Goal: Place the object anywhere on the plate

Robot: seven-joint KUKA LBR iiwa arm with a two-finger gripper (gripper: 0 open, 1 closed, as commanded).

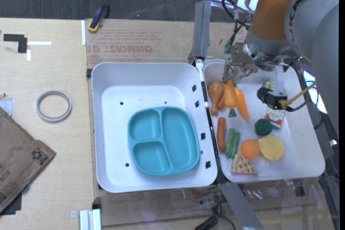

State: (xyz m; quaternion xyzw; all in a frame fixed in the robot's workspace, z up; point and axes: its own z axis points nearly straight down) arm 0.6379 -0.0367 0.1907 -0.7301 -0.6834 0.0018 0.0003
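End effector (233,77) sits low over the carrots (232,97) at 12 o'clock in the right bin (307,169); grip state cannot be told. Wrist hides its fingers. Blue plate (163,140) lies in the left bin (108,116).

Teal plate (163,140) in left bin (108,83), toy foods in right bin (307,161)

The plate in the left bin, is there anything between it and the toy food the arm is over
Only the bins' two adjoining walls separate the food from the teal plate, and whatever is carried must be lifted over them. The gripper sits right above the carrot and neighbouring orange pieces, with nothing visible in between.
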